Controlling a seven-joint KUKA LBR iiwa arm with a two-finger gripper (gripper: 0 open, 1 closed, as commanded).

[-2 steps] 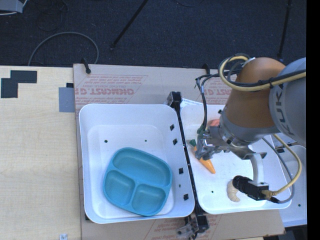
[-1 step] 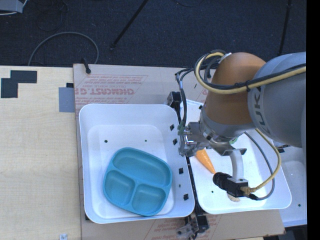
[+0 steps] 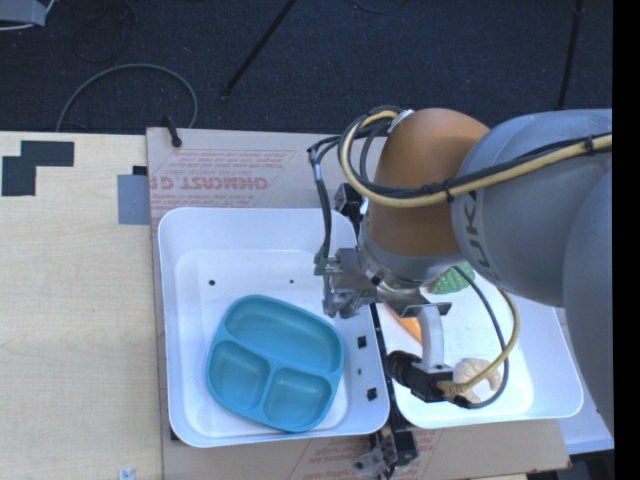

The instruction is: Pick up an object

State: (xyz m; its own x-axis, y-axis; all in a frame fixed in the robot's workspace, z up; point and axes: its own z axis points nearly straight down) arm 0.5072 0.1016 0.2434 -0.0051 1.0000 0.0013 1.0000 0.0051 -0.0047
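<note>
Two white bins are sitting on the bench: the first bin (image 3: 185,298) is holding one blue plate (image 3: 275,361); the second bin (image 3: 555,393), right of the plate, is showing one green piece (image 3: 455,279), one orange piece (image 3: 408,325) and one cream piece (image 3: 479,376). My end effector (image 3: 342,296) is hovering at the plate's upper right edge; apart or together, I cannot tell. I am risking striking the bin wall there, or slipping off the plate's shallow rim.

My grey arm (image 3: 540,208) reaches in from the right and bends steeply down, its orange band (image 3: 425,168) turned up toward the camera. My gripper (image 3: 345,293) sits just below that band, pointing downward, largely hidden by my own wrist.
</note>
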